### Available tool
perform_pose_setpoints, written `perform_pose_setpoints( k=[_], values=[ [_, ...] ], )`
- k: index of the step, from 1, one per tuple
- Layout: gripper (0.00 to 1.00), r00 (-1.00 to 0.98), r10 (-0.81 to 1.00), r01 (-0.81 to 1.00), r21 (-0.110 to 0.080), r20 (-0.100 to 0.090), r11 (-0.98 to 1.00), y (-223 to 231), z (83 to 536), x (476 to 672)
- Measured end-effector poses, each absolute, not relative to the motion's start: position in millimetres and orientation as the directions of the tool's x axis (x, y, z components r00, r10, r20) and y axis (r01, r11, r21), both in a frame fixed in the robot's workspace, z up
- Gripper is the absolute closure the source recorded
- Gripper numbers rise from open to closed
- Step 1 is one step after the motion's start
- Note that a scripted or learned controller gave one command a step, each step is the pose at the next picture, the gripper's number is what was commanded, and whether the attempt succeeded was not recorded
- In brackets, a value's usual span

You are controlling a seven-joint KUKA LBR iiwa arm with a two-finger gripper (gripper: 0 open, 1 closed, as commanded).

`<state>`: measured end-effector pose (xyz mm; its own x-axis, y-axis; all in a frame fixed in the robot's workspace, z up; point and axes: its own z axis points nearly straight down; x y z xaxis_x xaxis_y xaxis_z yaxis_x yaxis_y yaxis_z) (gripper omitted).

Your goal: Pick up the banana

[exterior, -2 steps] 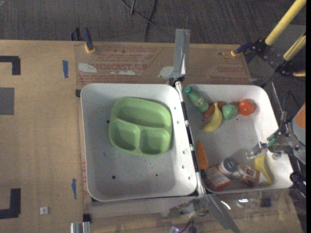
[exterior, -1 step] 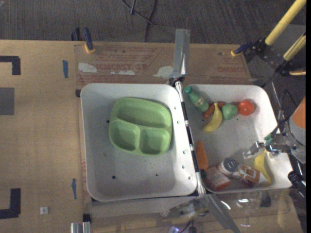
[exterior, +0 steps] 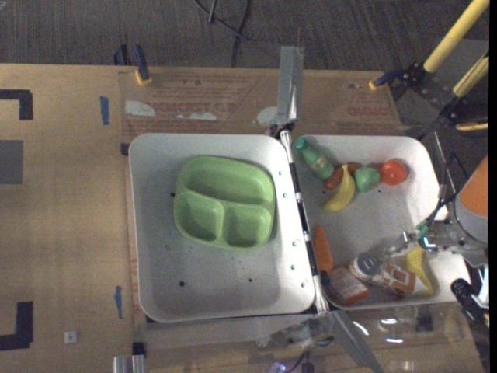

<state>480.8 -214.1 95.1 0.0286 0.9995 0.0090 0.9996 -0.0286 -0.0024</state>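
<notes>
Banana – a short, plump yellow one, curved like a crescent, its upper tip pointing up toward the far wall and its lower end swinging left. It lies in the upper half of the right bin, well apart from the claw.

From the left: the brown desk carries the left bin, and in it sits a light green divided plate with three compartments. Across the divider, in the right bin, a green bottle lies tilted near the top left corner. A small reddish piece touches the banana on its left side, a green fruit sits just beside its right, and an orange-red round fruit comes next. Lower down an orange carrot lies along the left wall, with crumpled packets near the front wall.

Farther right a second yellow curved piece rests by the packets, and the claw hangs just above it – whether wide or narrow I cannot tell. The grey arm's orange band shows at the right edge.
</notes>
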Motion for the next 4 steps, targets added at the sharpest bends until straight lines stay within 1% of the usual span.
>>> perform_pose_setpoints(
  k=[1,2,3,4],
  values=[
    [0.00,0.032,0.999,0.999,-0.002,0.000,-0.032,-198,109,528.4],
    [0.00,-0.034,0.999,0.999,0.010,-0.003,0.034,-206,89,482.3],
    [1.00,-0.027,1.000,1.000,0.012,-0.011,0.027,-210,99,481.8],
    [1.00,0.020,1.000,1.000,-0.003,0.001,-0.020,-156,188,522.3]
  ],
)
